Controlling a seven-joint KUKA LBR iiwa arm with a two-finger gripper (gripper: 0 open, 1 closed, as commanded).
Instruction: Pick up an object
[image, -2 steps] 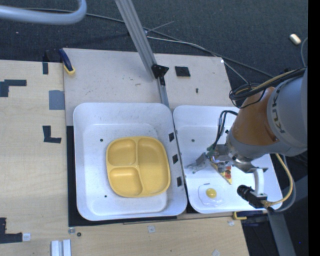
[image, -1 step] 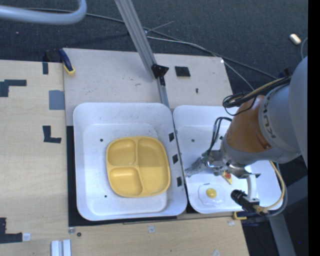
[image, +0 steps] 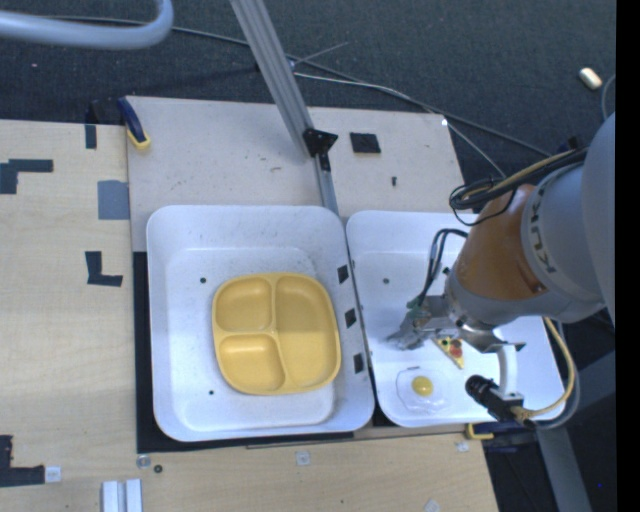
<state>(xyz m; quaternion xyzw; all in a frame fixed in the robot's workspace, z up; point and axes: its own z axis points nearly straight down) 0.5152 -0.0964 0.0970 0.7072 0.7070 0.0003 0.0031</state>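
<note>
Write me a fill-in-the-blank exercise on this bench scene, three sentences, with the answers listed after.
1. The yellow tray with three compartments lies in the ____ bin of the camera view.
2. The fried-egg toy lies in the right bin, near its ____ edge.
3. The arm's pincer is down over the ____ bin.

Missing words: left; front; right

Even, bright overhead light (soft shadows), slightly blurry, low-resolution picture.
</note>
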